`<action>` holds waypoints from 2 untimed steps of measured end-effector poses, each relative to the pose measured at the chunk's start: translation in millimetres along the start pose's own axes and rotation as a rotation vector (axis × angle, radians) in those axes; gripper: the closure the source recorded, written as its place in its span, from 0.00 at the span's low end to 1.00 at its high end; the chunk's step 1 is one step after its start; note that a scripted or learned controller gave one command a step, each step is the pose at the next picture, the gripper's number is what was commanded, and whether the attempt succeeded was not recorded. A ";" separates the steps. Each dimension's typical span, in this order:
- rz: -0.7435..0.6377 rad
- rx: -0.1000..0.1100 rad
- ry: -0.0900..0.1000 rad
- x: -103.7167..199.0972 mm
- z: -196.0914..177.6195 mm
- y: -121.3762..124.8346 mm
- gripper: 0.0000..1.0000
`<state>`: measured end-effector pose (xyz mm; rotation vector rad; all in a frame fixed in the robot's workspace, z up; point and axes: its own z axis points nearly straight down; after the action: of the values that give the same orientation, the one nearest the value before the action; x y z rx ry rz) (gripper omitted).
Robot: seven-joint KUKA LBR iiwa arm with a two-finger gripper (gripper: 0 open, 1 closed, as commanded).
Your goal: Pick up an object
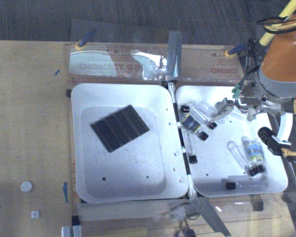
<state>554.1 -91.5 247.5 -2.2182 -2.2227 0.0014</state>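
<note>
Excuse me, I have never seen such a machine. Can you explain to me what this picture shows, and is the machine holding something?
The picture comes from one camera fixed above a wooden bench, looking down at a slant. On the bench sit two shallow white bins side by side. The left white bin has a dark ribbed square mat lying flat in it. The right white bin holds several small things: clear plastic bottles with dark caps and little black pieces. The grey and orange shape at the right is a robot arm reaching in. Its pincer is over the right bin, beside a cluster of clear packets. I cannot tell whether it grips anything; the parts there are too small and tangled.
</note>
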 end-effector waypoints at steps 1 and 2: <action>0.138 -0.003 0.000 -51.0 85.1 49.8 0.00; 0.187 0.003 0.013 -112.0 137.0 7.2 0.00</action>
<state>561.4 -203.4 110.5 -2.4078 -1.9983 -0.0097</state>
